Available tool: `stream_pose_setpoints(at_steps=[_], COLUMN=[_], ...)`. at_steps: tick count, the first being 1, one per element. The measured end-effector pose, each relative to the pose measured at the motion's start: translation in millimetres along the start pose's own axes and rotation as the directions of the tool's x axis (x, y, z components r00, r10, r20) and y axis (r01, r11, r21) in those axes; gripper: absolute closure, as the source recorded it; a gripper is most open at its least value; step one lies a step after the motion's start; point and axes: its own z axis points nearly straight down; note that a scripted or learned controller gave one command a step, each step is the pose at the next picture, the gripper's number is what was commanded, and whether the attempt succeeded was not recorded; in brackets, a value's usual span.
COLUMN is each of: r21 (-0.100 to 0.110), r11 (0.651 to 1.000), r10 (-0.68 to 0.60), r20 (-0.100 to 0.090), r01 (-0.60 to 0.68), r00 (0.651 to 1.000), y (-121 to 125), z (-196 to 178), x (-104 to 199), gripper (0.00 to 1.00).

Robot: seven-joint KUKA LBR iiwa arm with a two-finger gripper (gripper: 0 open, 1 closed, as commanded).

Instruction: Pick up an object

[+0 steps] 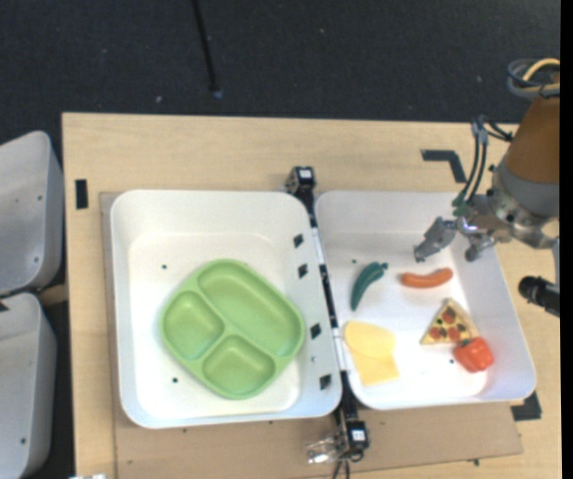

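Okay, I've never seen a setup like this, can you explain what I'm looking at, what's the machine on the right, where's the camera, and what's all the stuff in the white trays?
You're looking down, at a slant, from one camera fixed above a wooden bench. The machine at the right is a robot arm; its gripper, with two fingers spread apart, hovers over the right bin with nothing between them. Its job is to pick up an object. The right bin holds toy food: a green pepper, an orange sausage, a pizza slice, a red piece and a yellow piece. The left bin holds a green divided plate.
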Motion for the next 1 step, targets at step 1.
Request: stream_pose_setpoints(at_steps=[1], r21=[-0.013], r11=[1.0], r10=[-0.003], r20=[0.003], r01=[0.003], r00=[1.0], y=[3.0], z=[-8.2], x=[0.4], gripper=[0.0])
